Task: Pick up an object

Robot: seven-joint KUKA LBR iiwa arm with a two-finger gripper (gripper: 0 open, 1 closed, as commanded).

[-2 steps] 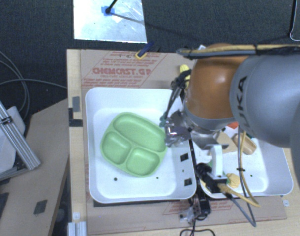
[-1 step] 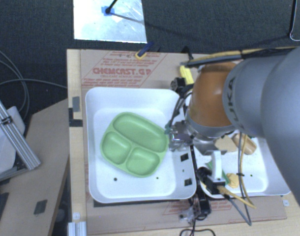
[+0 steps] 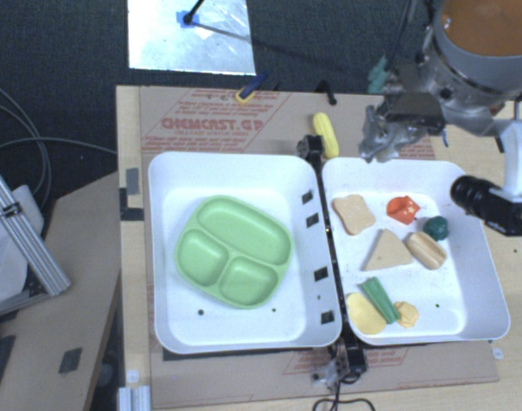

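— What's around you?

— A dark floor, a cardboard-topped bench (image 3: 210,114) and two white bins side by side. The left bin (image 3: 171,187) holds a green divided plate (image 3: 233,251).

— And the things to pick?

— All in the right bin (image 3: 475,272): a toast slice (image 3: 353,213) at ten o'clock, a red piece (image 3: 403,209) at twelve, a dark green piece (image 3: 435,227) and a hot dog bun (image 3: 425,250) towards two and three, a tan wedge (image 3: 384,253) in the centre, a yellow disc (image 3: 364,313) with a green stick (image 3: 380,298) at seven.

— Your gripper?

— My gripper (image 3: 382,148) hangs above that bin's far rim, near eleven o'clock, holding nothing. How far it's parted, I cannot tell. A yellow corn cob (image 3: 325,134) lies outside, just beside it.
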